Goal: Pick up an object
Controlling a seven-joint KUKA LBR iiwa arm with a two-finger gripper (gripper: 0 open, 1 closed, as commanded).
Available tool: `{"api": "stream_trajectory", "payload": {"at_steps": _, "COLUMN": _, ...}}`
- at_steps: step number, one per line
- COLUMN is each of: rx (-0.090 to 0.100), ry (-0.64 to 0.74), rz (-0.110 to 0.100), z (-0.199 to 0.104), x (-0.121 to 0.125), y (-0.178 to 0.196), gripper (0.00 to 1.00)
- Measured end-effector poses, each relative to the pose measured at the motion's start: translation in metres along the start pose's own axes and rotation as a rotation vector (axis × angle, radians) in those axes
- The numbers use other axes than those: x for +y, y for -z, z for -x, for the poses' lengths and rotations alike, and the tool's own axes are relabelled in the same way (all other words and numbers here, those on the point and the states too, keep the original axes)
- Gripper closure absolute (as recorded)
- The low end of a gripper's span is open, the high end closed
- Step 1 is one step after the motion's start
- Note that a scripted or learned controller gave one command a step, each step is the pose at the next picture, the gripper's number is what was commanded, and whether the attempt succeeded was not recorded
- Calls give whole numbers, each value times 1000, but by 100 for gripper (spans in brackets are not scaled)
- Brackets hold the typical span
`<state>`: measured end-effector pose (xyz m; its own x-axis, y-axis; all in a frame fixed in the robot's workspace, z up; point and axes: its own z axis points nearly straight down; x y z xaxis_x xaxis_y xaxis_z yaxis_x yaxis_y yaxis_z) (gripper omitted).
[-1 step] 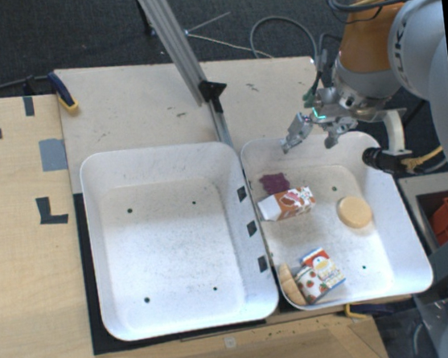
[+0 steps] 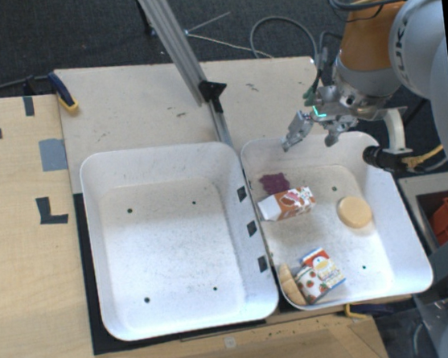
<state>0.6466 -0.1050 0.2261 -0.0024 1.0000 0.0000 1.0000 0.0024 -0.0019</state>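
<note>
White plastic, two shallow bins side by side on my pale wooden bench; the left bin and the right bin touch along their inner edges. I see the grey arm with its orange band reaching in from the right; its gripper hangs over the far edge of the right bin, near that bin's far left corner, fingers spread apart with nothing between them. In the right bin, a small dark purple piece lies near the far left corner; just beside it, towards the near edge, a red and white carton lies on its side. A round tan disc sits nearer the right edge, apart from the carton. At the near left corner, a second small carton, red, white and orange, lies tilted; a brown bread-like piece touches its left side against the bin wall. A metal rail slants across the far side of the bench.
</note>
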Motion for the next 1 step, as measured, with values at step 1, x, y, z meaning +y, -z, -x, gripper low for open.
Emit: {"api": "stream_trajectory", "payload": {"at_steps": 1, "rx": -1, "ry": -1, "rz": -5, "z": 5, "x": 7, "y": -52, "gripper": 0}}
